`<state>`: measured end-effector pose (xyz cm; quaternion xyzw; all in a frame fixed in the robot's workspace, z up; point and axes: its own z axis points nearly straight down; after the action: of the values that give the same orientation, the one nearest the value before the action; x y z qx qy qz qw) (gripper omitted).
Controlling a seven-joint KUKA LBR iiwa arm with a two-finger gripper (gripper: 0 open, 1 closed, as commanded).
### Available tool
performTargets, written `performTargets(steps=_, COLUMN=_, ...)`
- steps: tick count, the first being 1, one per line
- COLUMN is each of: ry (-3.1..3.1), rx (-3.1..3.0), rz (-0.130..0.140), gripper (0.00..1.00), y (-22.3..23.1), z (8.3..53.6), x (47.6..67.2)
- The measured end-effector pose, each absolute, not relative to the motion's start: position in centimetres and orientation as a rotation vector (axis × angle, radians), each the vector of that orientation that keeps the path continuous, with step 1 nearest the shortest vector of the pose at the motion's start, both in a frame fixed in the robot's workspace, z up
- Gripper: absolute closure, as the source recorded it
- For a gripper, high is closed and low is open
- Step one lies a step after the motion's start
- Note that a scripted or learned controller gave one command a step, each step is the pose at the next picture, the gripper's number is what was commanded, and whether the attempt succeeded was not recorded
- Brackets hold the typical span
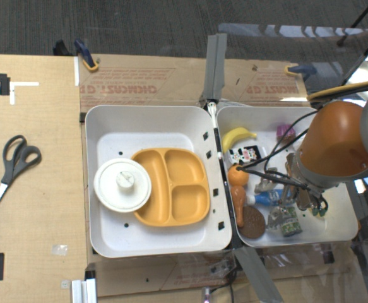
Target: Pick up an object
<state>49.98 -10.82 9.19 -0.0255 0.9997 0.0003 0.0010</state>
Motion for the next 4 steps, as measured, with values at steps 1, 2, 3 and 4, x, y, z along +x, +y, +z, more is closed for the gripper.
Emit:
performTargets(steps=1, ry=3.137, rx=0.055, rz=0.0, gripper=0.0, y=-10.1, z=9.3, x=54.8)
performTargets(steps=2, ry=3.138, rx=0.036, rz=0.0, gripper=0.0, y=-14.6, z=9.3, x=48.1)
performTargets(steps=3, ry=3.132, rx=0.161, rz=0.0, gripper=0.0, y=-11.4, z=9.3, x=54.9)
performTargets(steps=4, ry=3.134, rx=0.076, rz=-0.002, gripper=0.0, y=-12.4, z=9.4, x=62.9)
